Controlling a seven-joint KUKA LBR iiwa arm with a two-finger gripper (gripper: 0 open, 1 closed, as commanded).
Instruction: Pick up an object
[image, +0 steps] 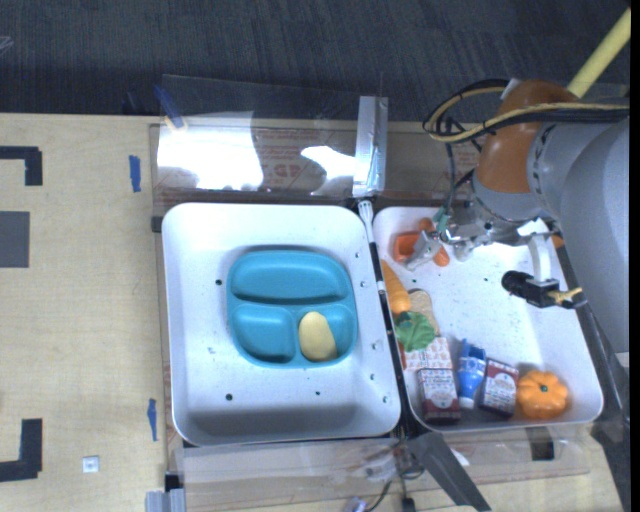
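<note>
The worktop (80, 300) at far left is pale board with black corner marks and strips of blue tape, otherwise open.

The left bin (190, 330) comes next. A blue divided tray (270, 285) sits at its centre, apart from all four walls. A bare white margin runs all round it, and I judge it widest at 6 and 9 o'clock. A yellow lemon (317, 336) lies in the tray's 5 o'clock compartment. The two bins stand rim to rim.

The right bin (500, 330) is crowded along two edges. A carrot (396, 290) lies against the 9 o'clock wall, with a green leafy piece (416, 328) just beside it toward 6 o'clock. Along the 6 o'clock wall a row stands close together: a red-and-white packet (437, 385), a blue tube (469, 372), a dark red packet (499, 387) and a small orange pumpkin (542, 393) at the 5 o'clock corner. The bin's centre is bare floor.

The task's thing, as I read it, is an orange piece (406, 245) in the 11 o'clock corner, near the wall. The gripper (445, 240) is low just beside it, on its 3 o'clock side. I cannot tell whether the gripper is spread or closed, nor whether it touches the piece. The arm (580, 170) reaches in over the 1 o'clock corner and covers that rim.
</note>
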